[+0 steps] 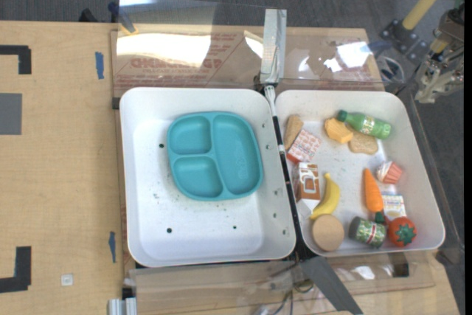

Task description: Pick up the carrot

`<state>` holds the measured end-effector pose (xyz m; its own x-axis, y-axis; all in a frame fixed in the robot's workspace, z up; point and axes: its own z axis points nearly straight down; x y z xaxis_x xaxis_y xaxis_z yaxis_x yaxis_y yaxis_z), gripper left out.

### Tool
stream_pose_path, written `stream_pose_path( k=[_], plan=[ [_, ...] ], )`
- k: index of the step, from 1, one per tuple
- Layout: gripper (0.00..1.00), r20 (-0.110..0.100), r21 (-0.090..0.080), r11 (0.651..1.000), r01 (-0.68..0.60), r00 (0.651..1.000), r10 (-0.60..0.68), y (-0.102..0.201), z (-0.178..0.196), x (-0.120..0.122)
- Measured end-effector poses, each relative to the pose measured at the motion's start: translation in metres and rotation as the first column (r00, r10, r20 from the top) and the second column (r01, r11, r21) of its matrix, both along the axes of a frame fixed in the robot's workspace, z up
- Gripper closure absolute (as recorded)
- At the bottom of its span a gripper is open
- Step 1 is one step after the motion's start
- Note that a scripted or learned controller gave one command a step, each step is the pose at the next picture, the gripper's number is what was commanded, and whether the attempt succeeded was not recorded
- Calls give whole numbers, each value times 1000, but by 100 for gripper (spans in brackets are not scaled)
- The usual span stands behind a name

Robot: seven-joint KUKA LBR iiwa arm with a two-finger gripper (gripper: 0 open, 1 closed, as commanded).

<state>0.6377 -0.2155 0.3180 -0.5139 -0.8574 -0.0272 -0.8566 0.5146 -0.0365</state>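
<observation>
Round tan puck [328, 232], tapered orange carrot [372, 190], prob. plastic

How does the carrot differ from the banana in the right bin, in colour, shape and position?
The carrot is orange with a green top; the banana is yellow. The carrot is straight and tapered; the banana is curved. The carrot lies nearer the bin's right side, above the tomato; the banana lies left of it, above a round tan piece. Both lie flat in the right bin.
</observation>
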Motion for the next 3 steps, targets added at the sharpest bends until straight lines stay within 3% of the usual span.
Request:
stream_pose_path(
  k=[3],
  plan=[
    [100, 32, 2, 1000, 12, 999, -12, 0, 37, 5]
  ],
)
